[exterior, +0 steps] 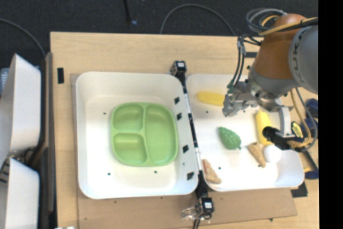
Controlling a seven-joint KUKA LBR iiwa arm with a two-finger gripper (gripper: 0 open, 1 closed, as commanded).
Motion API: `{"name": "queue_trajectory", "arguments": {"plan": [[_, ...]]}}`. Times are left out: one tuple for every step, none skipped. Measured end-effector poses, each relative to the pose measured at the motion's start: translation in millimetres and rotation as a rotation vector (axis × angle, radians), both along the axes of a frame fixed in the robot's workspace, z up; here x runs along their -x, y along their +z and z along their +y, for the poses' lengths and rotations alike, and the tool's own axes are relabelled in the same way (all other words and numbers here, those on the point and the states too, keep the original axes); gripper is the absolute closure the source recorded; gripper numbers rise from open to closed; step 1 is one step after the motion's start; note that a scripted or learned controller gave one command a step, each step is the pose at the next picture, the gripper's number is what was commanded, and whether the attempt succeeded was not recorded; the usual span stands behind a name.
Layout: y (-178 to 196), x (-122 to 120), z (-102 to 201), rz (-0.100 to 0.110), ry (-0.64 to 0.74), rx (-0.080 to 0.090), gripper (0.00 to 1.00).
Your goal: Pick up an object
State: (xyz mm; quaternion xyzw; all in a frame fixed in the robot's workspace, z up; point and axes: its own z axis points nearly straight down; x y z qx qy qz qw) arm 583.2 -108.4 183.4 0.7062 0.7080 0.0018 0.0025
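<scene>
The yellow corn cob (210, 98) lies in the right bin (289, 179) near its far-left corner, long axis running left to right, just beside the gripper (231, 107), which sits at its right end. Whether the fingers are spread or pressed together cannot be told. A green leafy toy (230, 137) lies nearer, with bare floor between them.

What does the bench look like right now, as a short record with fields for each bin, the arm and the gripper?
left bin: holds a green divided plate
right bin: yellow corn piece, green leafy item, yellow banana, tan item near the divider, tan and white piece
arm: reaches in over the right bin
gripper: low, beside the corn piece; finger state unclear
held object: none seen
</scene>
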Motion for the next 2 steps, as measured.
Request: {"name": "queue_trajectory", "arguments": {"plan": [[45.5, -4.5, -6.8, 0.001, 0.0, 0.001, 1.0], [88.8, -5.7, -8.0, 0.001, 0.001, 0.0, 1.0]]}}
